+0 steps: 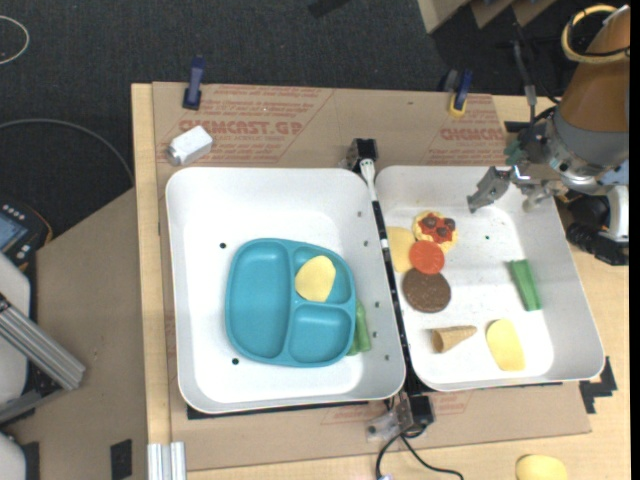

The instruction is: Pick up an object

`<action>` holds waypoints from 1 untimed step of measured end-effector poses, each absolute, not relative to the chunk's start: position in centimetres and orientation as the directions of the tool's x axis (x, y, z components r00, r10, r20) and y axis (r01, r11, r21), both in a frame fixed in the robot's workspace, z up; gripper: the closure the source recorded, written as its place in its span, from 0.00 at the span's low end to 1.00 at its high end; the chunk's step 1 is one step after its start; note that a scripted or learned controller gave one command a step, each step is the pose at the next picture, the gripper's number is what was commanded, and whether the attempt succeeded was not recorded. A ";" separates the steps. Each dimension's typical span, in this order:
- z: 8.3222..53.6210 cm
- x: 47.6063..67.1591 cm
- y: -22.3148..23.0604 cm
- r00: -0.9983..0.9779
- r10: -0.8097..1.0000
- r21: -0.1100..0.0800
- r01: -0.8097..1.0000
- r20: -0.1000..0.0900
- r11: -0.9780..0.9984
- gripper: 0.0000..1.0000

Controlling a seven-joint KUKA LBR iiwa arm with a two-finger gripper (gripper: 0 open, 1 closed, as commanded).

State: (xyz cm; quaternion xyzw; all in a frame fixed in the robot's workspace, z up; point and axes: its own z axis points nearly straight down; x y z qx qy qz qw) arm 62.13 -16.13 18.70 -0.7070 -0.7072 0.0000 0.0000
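**White bins, nothing lifted yet: we are at the approach**

White plastic carries all the candidates. In the right bin (560, 268) we count a small pizza-like piece with red dots (436, 227), an orange-red disc (427, 257) just below it, a pale yellow slice (400, 248) against the dividing wall, a brown round patty (427, 292), a green stick (523, 284) nearer the far wall, a tan wedge (452, 339) and a yellow lump (505, 345) toward the front edge. The left bin (200, 268) holds a teal divided tray (265, 303) with a yellow piece (316, 279) in its upper compartment and a green sliver (361, 330) beside the tray's right rim.

We place the task at its reaching stage. The gripper (487, 192) hangs over the back part of the right bin, near the pizza-like piece but apart from it, and we see nothing between its fingers. Whether those fingers stand apart or together we cannot tell; the metal parts blur into one another at this slant.

For the next move, we judge the arm must settle on one item and come down squarely over it. The cluster of disc, patty and yellow slice sits close together, so a descent there risks nudging neighbours; the green stick and the yellow lump lie well clear of the rest and look like easier targets.
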 end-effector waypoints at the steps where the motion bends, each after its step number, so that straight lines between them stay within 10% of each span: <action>1: 22.8 57.3 -19.3 0.004 1.000 -0.001 1.000 0.000 -0.004 0.00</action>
